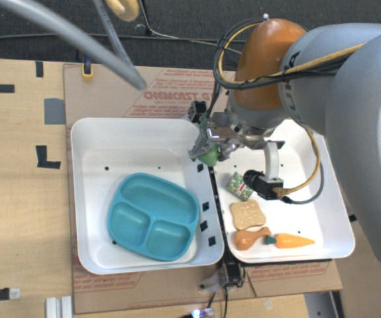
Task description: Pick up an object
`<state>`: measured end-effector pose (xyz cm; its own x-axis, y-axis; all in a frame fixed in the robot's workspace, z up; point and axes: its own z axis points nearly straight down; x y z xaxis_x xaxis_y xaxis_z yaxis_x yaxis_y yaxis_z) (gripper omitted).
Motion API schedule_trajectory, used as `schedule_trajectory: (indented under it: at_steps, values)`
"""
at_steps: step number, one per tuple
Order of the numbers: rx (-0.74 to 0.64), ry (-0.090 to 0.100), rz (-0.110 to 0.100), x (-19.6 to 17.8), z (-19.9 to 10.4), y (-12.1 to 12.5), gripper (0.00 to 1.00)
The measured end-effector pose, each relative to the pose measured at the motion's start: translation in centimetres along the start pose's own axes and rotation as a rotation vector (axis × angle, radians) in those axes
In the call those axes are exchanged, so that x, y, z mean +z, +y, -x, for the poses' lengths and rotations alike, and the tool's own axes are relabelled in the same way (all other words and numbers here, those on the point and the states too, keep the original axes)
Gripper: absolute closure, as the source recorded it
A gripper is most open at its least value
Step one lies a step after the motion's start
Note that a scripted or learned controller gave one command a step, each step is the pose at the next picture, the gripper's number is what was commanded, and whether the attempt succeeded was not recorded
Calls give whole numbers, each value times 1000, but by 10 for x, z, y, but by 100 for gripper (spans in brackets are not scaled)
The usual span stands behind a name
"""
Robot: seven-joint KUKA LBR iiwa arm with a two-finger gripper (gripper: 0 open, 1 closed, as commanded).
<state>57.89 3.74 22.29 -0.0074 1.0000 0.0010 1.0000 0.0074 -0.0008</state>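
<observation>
Seen from the fixed overhead camera, the grey arm [339, 78] with its orange band [266, 55] reaches in from the right and hangs over the divide between two shallow white bins. Its gripper [210, 148] sits low at the top of that divide, just above the rims where the bins meet. A small green object [209, 156] shows at the gripper's tip, pressed against the metal; whether the jaws are clenched on it or merely touching it cannot be told from this angle.

The left bin [91, 151] holds a blue divided tray [152, 216], lying flat toward its lower half, well apart from the gripper.

The right bin [329, 224] carries a cluster of toy foods near its lower left: a small green-and-white cube [239, 185] just beside the dividing rim, a slice of toast [247, 214] below it, a brown drumstick [250, 238] under that, and an orange carrot [291, 241] touching the drumstick's end. A black cable fitting [264, 184] hangs from the arm beside the cube.
</observation>
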Motion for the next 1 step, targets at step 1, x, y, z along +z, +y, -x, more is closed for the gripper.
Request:
schedule_trajectory:
  at_steps: [1]
  values:
    - [0, 0, -1, -11, -52, -16, 100]
